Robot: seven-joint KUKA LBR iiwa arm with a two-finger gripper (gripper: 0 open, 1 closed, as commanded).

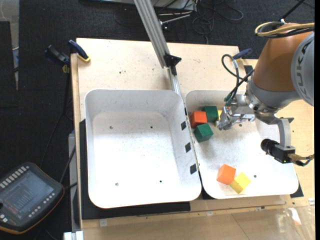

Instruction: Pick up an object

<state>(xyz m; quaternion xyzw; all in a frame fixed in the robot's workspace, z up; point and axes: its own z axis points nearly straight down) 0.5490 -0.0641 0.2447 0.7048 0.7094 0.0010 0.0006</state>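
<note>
While jaws state can't be told, gripper (226, 122) hangs near green block (203, 132), bin's (270, 189) middle bare.

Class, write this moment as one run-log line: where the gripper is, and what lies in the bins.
gripper: over right bin, beside green blocks | orange and yellow blocks: near front edge | grasp: not seen

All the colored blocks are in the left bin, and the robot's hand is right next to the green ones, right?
Not quite. The camera view shows the blocks in the right bin: the orange and green blocks, plus an orange and yellow pair. The gripper is indeed beside the green ones.
</note>
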